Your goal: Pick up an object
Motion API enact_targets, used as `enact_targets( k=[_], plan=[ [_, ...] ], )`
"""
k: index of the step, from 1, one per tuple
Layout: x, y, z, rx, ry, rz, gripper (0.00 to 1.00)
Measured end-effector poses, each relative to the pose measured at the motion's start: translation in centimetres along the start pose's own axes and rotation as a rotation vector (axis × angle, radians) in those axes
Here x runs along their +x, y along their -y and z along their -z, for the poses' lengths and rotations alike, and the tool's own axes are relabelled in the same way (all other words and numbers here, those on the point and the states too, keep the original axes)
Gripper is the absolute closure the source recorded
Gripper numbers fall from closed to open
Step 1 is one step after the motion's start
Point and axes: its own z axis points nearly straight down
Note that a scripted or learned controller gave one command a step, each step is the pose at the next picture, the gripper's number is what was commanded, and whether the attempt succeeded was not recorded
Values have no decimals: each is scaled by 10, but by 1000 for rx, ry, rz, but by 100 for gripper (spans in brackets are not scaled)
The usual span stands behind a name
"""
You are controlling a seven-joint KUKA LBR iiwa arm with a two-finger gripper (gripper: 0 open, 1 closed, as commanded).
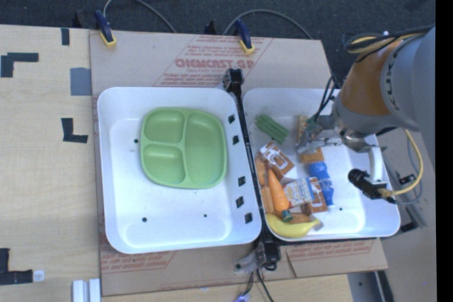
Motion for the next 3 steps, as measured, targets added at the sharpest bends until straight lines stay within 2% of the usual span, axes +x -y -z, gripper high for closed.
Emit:
enact_targets(
  k=[1, 2, 3],
  plan=[
    [0, 0, 0, -1, 0, 1, 0],
    [-8, -58, -17, 22, -13, 1, 0],
    [31, -85, -20, 45, -9, 0, 0]
  ],
)
